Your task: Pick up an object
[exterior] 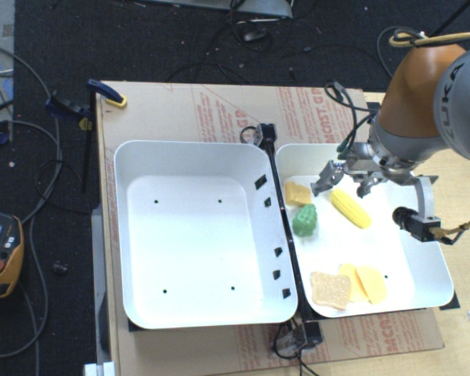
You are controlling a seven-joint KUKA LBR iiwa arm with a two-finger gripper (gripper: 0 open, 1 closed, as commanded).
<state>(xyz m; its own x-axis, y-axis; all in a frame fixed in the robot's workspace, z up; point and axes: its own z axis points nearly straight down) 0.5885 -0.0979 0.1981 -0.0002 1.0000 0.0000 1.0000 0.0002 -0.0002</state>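
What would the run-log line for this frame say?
arm: over right bin | gripper: open, above corn, nothing held | nearby: green piece, cheese, bread

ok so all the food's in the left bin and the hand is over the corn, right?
Not quite: the camera view shows the food, including the corn, in the right bin, not the left bin. The hand is over the corn, as you said.

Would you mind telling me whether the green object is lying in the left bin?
No, the green object lies in the right bin, close to its left wall, below a yellow block.
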